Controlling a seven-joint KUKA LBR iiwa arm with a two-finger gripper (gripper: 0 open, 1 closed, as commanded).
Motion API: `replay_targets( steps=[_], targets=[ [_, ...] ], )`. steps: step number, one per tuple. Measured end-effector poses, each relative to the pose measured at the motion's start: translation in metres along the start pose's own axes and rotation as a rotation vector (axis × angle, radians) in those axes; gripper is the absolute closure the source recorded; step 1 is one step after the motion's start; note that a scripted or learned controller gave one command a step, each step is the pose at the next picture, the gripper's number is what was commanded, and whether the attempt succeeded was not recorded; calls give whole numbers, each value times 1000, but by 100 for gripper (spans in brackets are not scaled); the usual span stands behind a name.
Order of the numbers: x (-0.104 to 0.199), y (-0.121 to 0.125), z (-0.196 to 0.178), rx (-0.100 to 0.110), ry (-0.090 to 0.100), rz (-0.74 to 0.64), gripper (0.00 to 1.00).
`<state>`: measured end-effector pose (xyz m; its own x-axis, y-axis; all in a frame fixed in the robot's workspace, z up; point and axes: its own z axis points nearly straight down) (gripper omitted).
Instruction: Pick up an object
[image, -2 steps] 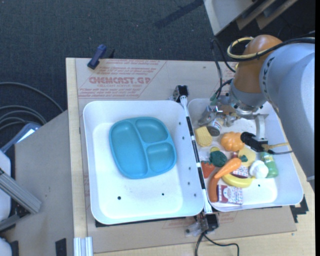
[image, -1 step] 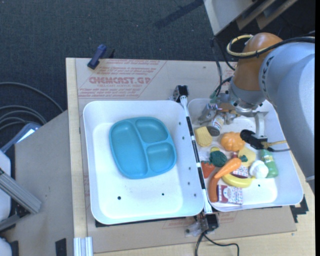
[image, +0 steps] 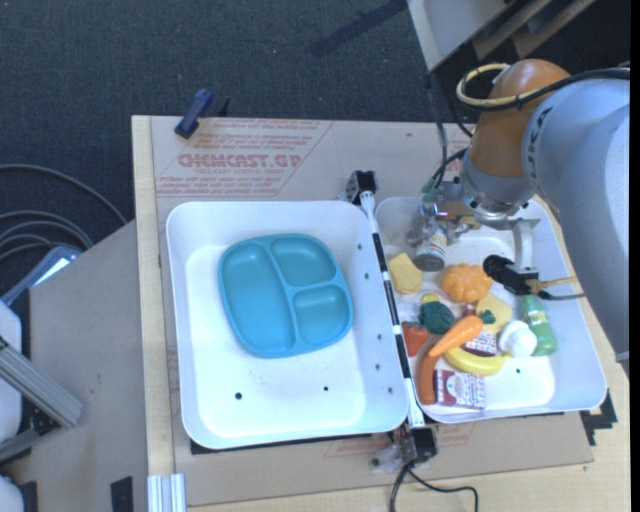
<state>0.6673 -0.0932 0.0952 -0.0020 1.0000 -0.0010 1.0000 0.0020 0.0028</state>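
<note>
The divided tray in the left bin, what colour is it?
Light blue tray, plain with no pattern, clearest in the camera view.

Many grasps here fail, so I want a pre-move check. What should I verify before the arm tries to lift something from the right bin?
1. Gripper over the right bin: ok.
2. Something held: cannot tell.
3. Targets within the bin: ok; carrot, banana, orange pumpkin.
4. Items well separated: not ok, they crowd together.
5. Blue tray alone in the left bin: ok.
</note>
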Motion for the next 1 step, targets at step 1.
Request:
replay_targets(
  steps=[1],
  targets=[
    [44, 0, -139, 2, 1, 1, 100]
  ],
)
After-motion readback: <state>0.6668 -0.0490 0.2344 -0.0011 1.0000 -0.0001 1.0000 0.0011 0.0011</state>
